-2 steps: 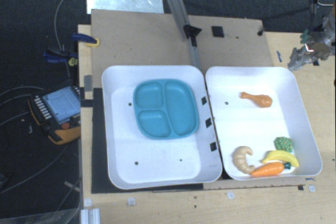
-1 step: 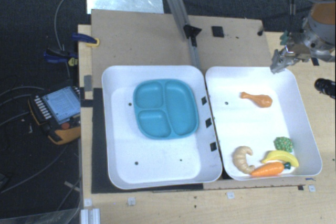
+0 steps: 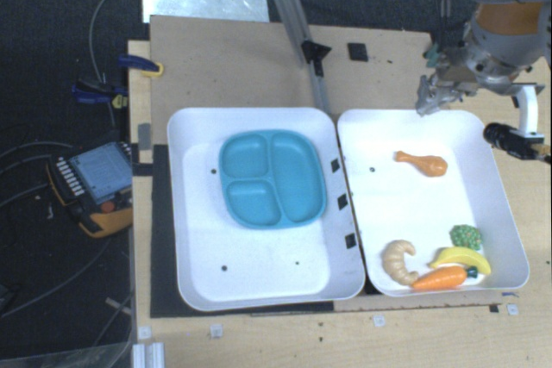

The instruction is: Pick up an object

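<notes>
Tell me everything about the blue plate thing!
The blue divided plate looks like smooth plastic, a rounded rectangle with raised ridges splitting it into three compartments: two along the top and one wide one below. It lies flat, slightly turned, in the upper middle of the left white bin. Nothing sits on it, and nothing but the bin floor touches it.

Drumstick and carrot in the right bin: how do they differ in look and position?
The drumstick lies alone in the bin's upper half; the carrot sits at the lower edge, packed against the banana and croissant. The drumstick is brownish orange with a thin handle end pointing left; the carrot is brighter orange, tapering left, with a dark stub at its right. The drumstick is nearer the claw. Both lie flat in the right bin.
</notes>
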You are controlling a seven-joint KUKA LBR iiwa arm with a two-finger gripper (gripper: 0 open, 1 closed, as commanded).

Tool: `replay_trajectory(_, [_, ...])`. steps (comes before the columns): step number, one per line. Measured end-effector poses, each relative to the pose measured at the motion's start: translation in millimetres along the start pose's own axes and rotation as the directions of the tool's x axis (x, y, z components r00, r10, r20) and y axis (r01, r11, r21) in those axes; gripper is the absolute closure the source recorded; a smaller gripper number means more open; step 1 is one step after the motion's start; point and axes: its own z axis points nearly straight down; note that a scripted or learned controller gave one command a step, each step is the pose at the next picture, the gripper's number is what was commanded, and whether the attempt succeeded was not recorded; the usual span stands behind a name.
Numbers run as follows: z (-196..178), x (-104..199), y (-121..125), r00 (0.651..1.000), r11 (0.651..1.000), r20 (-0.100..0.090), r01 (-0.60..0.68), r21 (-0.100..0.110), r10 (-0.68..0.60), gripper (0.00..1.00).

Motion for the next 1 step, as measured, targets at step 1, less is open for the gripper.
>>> replay_trajectory(1, [4.1,44.7,-1.0,1.0,1.0,0.0,-0.001,0.002,0.001,1.0])
